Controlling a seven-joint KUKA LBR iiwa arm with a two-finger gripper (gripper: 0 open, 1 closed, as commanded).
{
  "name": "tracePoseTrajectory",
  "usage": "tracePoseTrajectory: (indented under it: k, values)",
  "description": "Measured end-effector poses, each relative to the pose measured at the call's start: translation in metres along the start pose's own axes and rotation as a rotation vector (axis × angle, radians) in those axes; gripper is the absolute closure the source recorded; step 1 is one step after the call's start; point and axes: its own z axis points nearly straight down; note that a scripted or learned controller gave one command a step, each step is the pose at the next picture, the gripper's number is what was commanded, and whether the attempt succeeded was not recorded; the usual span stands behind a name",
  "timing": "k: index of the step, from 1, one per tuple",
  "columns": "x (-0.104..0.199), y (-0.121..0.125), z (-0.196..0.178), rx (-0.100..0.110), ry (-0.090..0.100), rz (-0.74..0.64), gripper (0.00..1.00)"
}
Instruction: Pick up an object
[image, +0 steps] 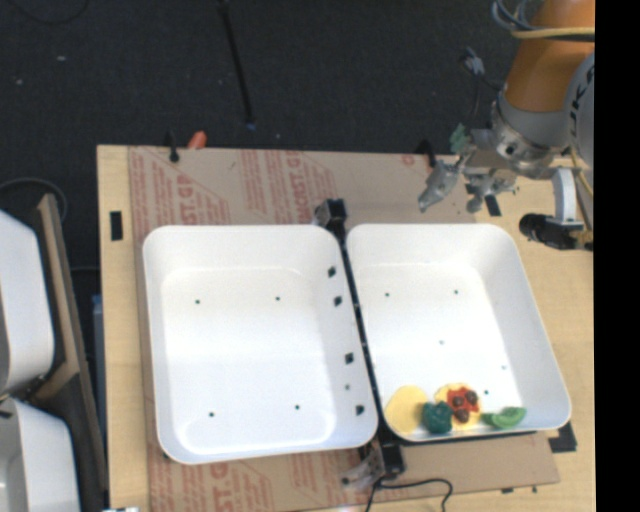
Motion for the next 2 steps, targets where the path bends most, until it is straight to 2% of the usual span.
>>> tracePoseTrajectory:
  k: [1,2]
  values:
    - [-0.054,-0.045,0.095,0.009,0.001,0.005,0.00]
    - [0.007,-0.113,0.183,0.008,0.002,-0.002,0.00]
